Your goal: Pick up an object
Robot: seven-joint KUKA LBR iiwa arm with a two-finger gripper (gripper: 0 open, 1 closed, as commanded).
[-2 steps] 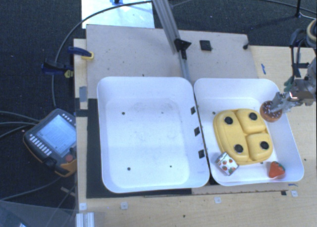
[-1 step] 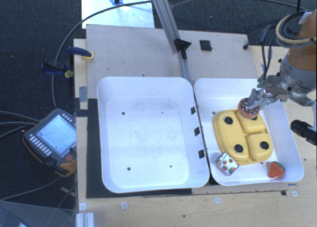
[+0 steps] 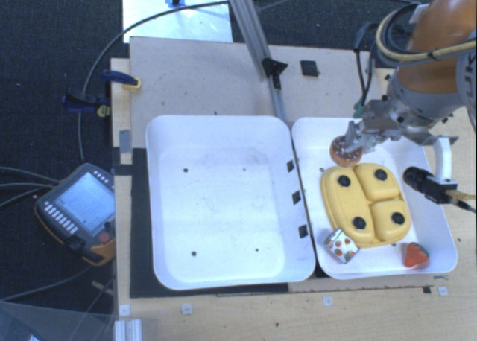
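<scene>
The likeliest target is a small round brown object (image 3: 346,153), something like a doughnut or cookie, lying on the floor of the right bin (image 3: 440,257) toward its upper left, just above the upper corner of a large yellow moulded piece (image 3: 366,204) with four lobes and dark dots. The gripper (image 3: 350,141) sits right over that brown object, its tip meeting or overlapping the object's upper edge from the upper right; from this slanted look down I cannot tell how wide the fingers stand or whether anything is between them, since the grey wrist hides them. The object looks to be resting in the bin rather than lifted, so I judge the pick as not yet done: the arm is at the object, and closing, gripping and raising are all left. Lower in the same bin lie a small white die-like cube with coloured spots (image 3: 341,246) at the lower left and a red strawberry-like piece (image 3: 415,255) at the lower right. The left bin (image 3: 160,205) fills the middle of the frame, and a handheld control pendant (image 3: 78,209) lies at the far left.
</scene>
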